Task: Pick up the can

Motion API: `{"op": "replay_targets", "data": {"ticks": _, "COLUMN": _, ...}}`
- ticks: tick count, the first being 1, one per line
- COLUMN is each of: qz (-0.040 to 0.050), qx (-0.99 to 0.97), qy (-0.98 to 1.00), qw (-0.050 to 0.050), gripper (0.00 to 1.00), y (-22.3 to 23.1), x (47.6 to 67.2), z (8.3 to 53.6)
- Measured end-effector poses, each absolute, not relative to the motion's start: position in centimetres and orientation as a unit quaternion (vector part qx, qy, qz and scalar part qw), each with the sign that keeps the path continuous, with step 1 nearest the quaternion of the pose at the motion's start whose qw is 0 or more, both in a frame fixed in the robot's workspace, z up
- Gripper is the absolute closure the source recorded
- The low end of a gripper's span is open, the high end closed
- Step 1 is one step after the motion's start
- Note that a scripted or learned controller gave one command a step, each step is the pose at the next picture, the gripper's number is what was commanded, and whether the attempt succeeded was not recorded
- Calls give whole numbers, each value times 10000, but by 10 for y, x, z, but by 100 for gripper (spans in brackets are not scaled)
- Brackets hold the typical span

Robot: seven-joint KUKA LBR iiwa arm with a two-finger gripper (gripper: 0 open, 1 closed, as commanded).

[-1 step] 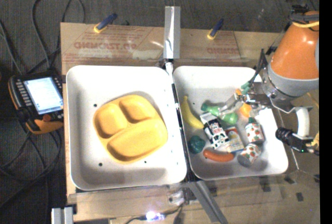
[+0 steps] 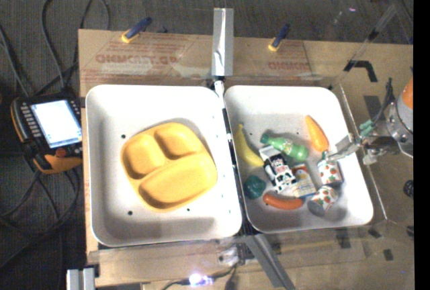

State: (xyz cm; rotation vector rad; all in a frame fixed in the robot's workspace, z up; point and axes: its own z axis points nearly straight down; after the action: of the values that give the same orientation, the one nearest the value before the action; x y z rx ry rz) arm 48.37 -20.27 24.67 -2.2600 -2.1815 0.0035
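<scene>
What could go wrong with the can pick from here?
1. The can lies tilted, touching a carton; the fingers may grab the carton, which has the same print.
2. The gripper hovers at the right bin wall; its descent could clip the rim.

Two white bins (image 2: 101,148); one yellow tray (image 2: 169,164); one banana (image 2: 246,148); one green bottle (image 2: 285,146).

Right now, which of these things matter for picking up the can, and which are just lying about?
For the job:
- small red-spotted can, at the front of the right white bin
- gripper, near that bin's right side

Lying about:
- yellow divided plate
- yellow banana
- green plastic bottle
- orange carrot-shaped toy
- red sausage-shaped toy
- cow-patterned carton
</scene>
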Motion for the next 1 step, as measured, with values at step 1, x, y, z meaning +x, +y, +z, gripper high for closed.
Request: {"op": "replay_targets", "data": {"ticks": 1, "qz": 13, "qx": -7145, "qy": -6996, "qw": 11, "gripper": 0, "y": -215, "x": 504, "z": 183}}
